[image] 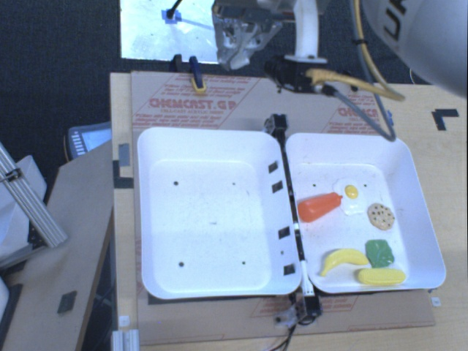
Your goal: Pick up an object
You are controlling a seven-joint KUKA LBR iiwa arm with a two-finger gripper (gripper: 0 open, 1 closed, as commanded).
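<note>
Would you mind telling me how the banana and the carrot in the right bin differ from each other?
The banana is yellow and curved; the carrot is orange-red and straight, tapering to one end. The banana lies near the bin's front, beside a green piece, while the carrot lies nearer the middle, its tip toward the fried egg. The carrot looks thicker. Both lie flat in the right bin, near the divider.

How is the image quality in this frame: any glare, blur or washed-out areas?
Camera view: the right bin and left bin are brightly lit and nearly blown out; the carrot and banana read clearly; the gripper at the top looks soft and blurred.
</note>
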